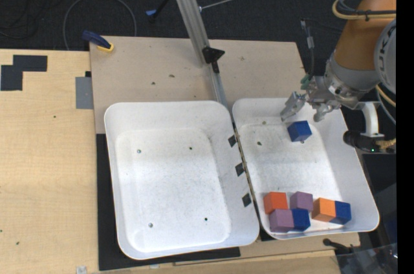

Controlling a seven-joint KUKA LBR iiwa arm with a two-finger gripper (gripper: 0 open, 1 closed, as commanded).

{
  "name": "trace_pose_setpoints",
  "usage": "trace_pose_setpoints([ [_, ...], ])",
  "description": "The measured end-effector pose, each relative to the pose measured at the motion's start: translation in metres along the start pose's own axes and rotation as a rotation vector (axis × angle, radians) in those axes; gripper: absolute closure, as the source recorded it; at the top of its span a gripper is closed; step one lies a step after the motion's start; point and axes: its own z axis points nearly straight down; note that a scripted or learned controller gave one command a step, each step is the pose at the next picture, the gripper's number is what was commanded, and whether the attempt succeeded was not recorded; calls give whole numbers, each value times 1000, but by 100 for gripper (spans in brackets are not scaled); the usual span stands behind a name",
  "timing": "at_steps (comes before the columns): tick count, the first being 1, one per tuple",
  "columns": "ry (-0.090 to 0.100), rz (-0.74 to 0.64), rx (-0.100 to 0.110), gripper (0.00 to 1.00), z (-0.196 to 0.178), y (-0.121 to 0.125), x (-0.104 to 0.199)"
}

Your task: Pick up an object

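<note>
While the grey arm (pixel 362 40) reached in from the right of the camera view, its gripper (pixel 305 110) hung over the far end of the right bin (pixel 352 166), fingers spread apart and holding nothing. A lone blue cube (pixel 299 131) sat on the bin floor just below and slightly toward the near side of the fingertips, close to them but apparently not between them. Whether the cube touched either finger could not be told from this angle. That small offset was the relation the coming move seemed to turn on: the gripper would likely need to shift a little toward the near edge and descend so the cube sat squarely in the gap. The cube was roughly as wide as it was long, so no long axis dictated the wrist's turn, though its faces looked slightly skewed to the bin walls.

Well apart, at the near end of the same bin, a cluster lay packed together: an orange cube (pixel 275 201), two purple cubes (pixel 301 200), a second orange cube (pixel 323 208) and further blue cubes (pixel 342 211), several touching. The left bin (pixel 126 130) stood alongside.
</note>
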Motion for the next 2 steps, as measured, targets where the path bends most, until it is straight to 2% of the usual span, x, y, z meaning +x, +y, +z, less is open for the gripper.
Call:
trace_pose_setpoints([
  [1, -1, 6, -5, 0, 90, 26, -27],
  [2, 0, 10, -2, 0, 110, -40, -51],
])
